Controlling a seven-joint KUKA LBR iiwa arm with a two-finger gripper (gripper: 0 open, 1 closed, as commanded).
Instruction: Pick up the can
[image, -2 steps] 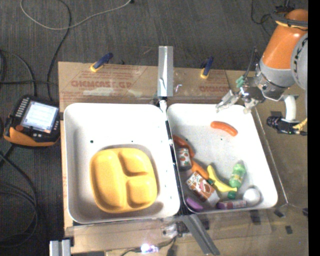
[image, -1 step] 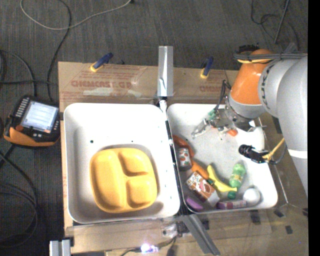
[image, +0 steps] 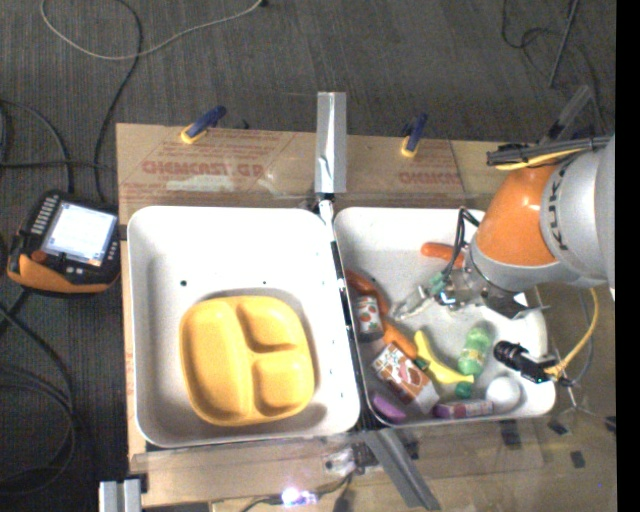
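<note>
The can (image: 367, 315) is small, with a red and white label. It lies in the right bin (image: 400, 232) against the left wall, near the divider. My gripper (image: 440, 291) hangs over the middle of the same bin, about a can's length to the right of the can and slightly farther back. Nothing is visibly held in it. The grey arm with its orange band (image: 515, 228) reaches in from the right and covers the bin's back right corner.
Around the can lie a carrot (image: 397, 337), a red snack box (image: 402, 371), a banana (image: 440, 364), a green bottle (image: 474, 350), a purple eggplant (image: 389, 406) and a white ball (image: 503, 391). A yellow divided plate (image: 248, 356) sits in the left bin (image: 160, 260).
</note>
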